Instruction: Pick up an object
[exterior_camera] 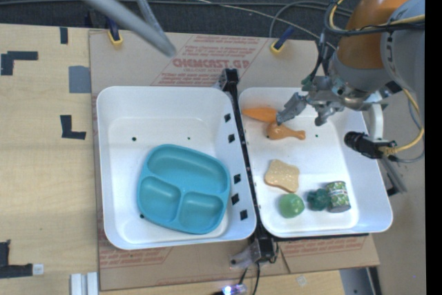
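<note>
The right bin [366, 169] holds an orange carrot [259, 113], a brown drumstick [284, 133], a tan bread slice [282, 175], a green ball [291, 205], a dark green broccoli piece [318, 199] and a small can [338, 195]. My gripper [302, 119] hangs over the back of this bin, open. Its left finger [289, 110] is just right of the carrot and above the drumstick. I see nothing held between the fingers.
A blue divided plate [184, 188] lies in the left bin [124, 114]. A black divider [238, 141] runs between the bins. Cables [373, 143] hang at the right bin's far side.
</note>
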Motion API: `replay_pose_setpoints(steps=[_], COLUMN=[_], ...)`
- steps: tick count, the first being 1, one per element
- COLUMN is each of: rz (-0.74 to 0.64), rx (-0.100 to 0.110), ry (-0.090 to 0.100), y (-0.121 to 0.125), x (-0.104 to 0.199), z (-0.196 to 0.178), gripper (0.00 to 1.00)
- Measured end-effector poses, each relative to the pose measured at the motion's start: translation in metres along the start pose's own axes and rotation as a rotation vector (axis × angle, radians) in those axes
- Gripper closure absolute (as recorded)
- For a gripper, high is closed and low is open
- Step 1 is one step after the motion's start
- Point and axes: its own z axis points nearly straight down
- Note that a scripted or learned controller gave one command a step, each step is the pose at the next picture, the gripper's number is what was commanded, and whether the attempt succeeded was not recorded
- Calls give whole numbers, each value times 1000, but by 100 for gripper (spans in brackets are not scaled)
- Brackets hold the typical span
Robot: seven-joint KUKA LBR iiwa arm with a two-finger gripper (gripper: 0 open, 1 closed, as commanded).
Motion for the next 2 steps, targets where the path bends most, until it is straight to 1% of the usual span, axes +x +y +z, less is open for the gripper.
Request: replay_pose_setpoints(steps=[1, 2], rz=[-3, -3], rx=[-14, -10], ry=[-1, -3], y=[3, 7], x=[0, 8], z=[-9, 52], gripper=[0, 0])
